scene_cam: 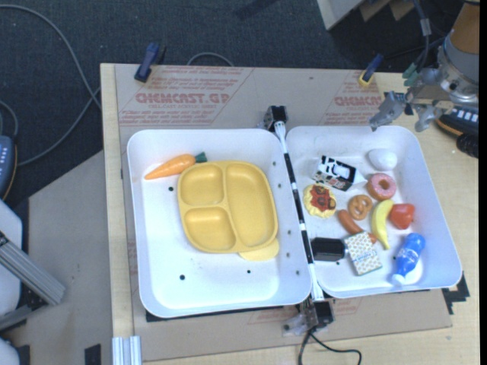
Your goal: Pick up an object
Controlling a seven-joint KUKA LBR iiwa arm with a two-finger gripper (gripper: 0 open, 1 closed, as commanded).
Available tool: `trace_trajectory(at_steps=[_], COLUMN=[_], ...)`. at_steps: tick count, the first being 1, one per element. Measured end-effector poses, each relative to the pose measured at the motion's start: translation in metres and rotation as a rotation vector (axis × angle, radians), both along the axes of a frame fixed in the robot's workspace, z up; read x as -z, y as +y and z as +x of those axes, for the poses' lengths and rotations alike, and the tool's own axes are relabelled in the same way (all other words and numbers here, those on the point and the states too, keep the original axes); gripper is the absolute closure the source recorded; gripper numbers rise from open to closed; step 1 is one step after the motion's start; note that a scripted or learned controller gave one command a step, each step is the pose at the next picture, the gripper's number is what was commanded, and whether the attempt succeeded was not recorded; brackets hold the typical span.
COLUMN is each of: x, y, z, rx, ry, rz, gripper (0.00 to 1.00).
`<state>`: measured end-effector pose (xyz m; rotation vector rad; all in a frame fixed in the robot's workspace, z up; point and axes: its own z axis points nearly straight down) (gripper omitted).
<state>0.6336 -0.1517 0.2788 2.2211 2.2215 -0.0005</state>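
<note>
While every piece sits loose in the right bin point(434, 204) at the lower right of the frame — white egg point(382, 159), pink donut point(380, 185), banana point(380, 223), tomato point(402, 215), blue bottle point(408, 257) — nothing is lifted, so the pick is all to come. The tool point(402, 109) hangs at the upper right, above the bin's far rim, prongs apart and empty, nearest the egg. The arm comes in from the frame's right edge, wrist angled left and down.
</note>
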Motion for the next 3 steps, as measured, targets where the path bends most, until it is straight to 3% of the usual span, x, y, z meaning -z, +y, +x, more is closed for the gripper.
trace_trajectory(at_steps=[1, 2, 3], x=[0.131, 0.190, 0.179], y=[0.037, 0.013, 0.014], z=[-0.031, -0.076, -0.074], rx=[0.000, -0.001, 0.000], ry=[0.004, -0.007, -0.012], rz=[0.002, 0.000, 0.002], gripper=[0.00, 0.00, 1.00])
